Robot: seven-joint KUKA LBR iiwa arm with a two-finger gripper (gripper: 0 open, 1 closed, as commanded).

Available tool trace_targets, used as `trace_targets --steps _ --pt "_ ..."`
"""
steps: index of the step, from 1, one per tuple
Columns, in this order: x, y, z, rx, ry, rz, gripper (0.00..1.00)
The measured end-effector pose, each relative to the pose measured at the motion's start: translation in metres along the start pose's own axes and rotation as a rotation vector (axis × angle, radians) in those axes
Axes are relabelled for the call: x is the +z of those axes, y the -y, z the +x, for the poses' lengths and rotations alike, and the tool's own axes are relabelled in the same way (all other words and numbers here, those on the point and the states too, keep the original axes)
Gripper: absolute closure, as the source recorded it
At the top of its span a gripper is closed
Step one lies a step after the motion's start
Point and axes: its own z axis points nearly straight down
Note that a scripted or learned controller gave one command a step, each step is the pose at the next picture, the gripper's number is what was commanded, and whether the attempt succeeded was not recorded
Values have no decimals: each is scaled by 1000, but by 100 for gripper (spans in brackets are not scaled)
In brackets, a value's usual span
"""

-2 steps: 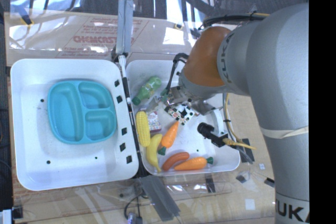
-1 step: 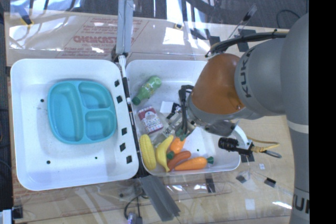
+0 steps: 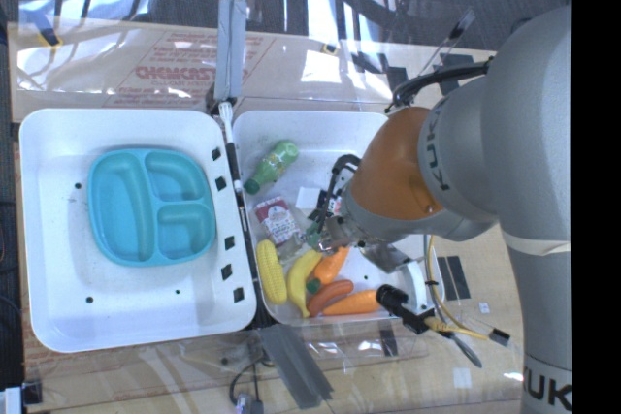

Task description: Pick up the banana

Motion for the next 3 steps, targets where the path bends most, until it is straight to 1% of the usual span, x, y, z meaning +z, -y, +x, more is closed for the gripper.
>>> trace_targets --steps 1,2,3 --pt "-8 -1 4 -9 -6 1 100" --pt "-8 -1 4 -9 -6 1 0" --pt "-99 -21 146 -228 -10 -1 0"
